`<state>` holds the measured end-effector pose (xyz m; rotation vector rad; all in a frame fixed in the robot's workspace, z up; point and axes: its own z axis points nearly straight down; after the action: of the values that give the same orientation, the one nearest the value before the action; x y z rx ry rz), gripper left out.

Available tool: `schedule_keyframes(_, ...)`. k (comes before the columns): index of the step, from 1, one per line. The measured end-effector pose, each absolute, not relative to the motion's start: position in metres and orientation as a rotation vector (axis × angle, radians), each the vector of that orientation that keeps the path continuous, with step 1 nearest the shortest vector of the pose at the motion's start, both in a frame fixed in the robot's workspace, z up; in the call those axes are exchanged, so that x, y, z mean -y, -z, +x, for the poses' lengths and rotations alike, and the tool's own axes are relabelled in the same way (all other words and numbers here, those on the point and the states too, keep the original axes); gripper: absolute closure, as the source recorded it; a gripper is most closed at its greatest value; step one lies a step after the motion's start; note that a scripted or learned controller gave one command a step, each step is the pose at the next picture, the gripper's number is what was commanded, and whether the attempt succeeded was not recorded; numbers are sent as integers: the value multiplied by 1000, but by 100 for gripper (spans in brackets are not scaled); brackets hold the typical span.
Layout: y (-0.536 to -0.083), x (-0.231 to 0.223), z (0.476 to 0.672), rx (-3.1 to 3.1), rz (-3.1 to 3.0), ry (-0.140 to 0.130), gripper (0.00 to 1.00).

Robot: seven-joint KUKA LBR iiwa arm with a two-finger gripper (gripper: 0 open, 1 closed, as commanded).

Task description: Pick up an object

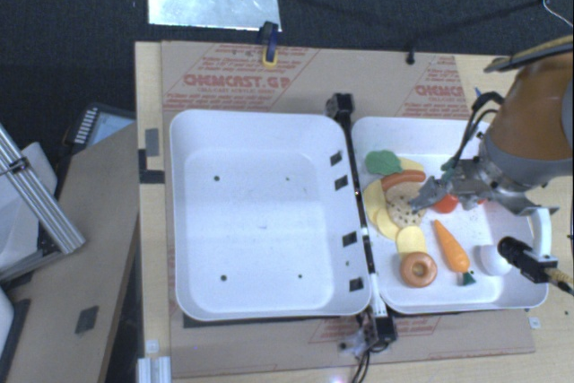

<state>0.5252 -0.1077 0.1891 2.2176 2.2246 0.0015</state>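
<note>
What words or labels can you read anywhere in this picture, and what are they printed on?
"CHEMCAST GP": red print, seen upside down, on the brown sheet under the two white bins, near its far left edge.
The same red print near the sheet's far right corner: too blurred to read for certain.
Red print along the sheet's near edge: too small to read.

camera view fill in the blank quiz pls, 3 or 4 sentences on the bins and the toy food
1. The toy food lies in the ____ bin of the camera view.
2. The carrot is ____ in colour.
3. The gripper is above the ____ bin.
4. The green piece lies nearer the ____ edge of its bin than the donut does.

Missing words: right; orange; right; far
</note>
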Motion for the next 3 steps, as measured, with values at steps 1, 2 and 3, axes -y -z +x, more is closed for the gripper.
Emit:
schedule_keyframes(1,-81,174,502,-2219,2225,2,0)
schedule_keyframes(2,-86,131,617,-2228,2202,-12,0)
schedule_keyframes(3,-86,112,669,-2238,2212,19,0)
